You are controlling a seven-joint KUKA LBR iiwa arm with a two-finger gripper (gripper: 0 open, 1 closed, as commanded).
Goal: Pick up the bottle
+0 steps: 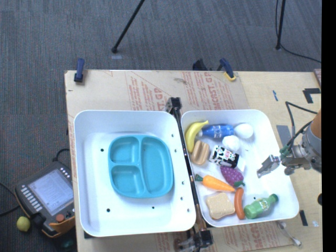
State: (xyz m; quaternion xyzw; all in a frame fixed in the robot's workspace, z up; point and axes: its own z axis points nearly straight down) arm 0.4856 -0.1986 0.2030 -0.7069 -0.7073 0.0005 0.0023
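Two bottles lie in the right bin (262, 121). A blue bottle (218, 131) rests on its side near the bin's back, between a banana (193, 133) and a white egg (243, 130). A green bottle (260, 206) lies on its side in the front right corner, next to a sausage (239, 202). My gripper (267, 166) hangs over the right side of this bin, above and behind the green bottle and well right of the blue one. It holds nothing that I can see.
The right bin also holds a bun (200, 152), a cow-patterned carton (224, 156), purple grapes (232, 174), a carrot (215, 182) and a bread slice (220, 205). The left bin (89, 130) holds a teal divided plate (140, 166). A pendant (46, 196) lies off the bench at left.
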